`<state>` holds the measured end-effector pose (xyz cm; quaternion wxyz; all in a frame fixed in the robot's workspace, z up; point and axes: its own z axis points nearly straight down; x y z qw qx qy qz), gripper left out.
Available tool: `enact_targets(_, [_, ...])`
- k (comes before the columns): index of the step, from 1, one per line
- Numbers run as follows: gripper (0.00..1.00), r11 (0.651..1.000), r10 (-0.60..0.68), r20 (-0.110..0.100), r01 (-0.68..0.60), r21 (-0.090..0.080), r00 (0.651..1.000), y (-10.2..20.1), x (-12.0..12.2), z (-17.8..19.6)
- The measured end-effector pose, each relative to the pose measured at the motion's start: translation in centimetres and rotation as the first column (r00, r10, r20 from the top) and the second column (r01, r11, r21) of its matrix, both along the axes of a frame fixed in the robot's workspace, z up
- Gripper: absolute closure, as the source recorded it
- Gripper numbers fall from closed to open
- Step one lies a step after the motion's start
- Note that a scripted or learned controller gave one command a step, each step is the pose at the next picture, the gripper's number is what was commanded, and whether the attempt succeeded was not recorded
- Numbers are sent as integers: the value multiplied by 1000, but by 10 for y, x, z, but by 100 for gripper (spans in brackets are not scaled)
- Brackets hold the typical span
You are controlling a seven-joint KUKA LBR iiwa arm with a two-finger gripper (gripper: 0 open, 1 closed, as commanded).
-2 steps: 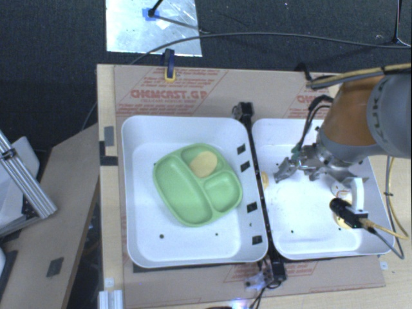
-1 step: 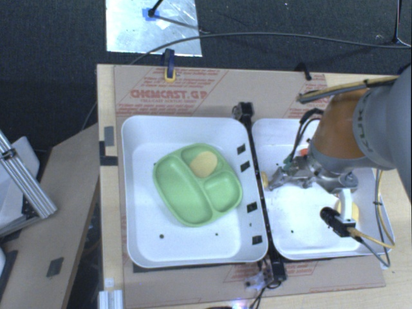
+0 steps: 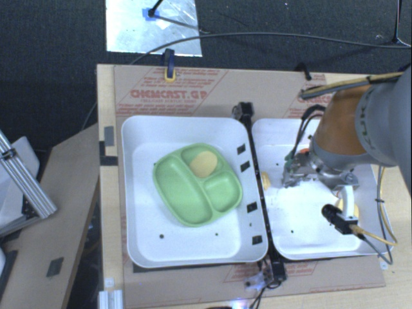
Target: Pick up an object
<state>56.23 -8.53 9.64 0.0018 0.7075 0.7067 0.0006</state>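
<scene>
A green divided plate [image 3: 193, 188] lies in the left white bin [image 3: 145, 237]. A pale yellow rounded object [image 3: 204, 164] rests in the plate's upper compartment. A small yellow object [image 3: 265, 181] sits at the left wall of the right bin [image 3: 302, 240]. My gripper [image 3: 290, 174] reaches down into the right bin, just right of that small yellow object. The arm's orange band [image 3: 338, 127] and grey body hide the bin floor behind the gripper.
A black divider with clips [image 3: 254, 172] runs between the two bins. Cables and a black fitting [image 3: 339, 219] hang off the wrist over the right bin's right side. Cardboard [image 3: 193, 89] lies under both bins.
</scene>
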Motion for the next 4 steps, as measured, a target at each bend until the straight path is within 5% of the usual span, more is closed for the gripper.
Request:
enact_targets(3, [100,1000,6,3,-6,1,1000,12,6,141])
enact_targets(4, [100,1000,11,-2,-11,4,1000,64,6,139])
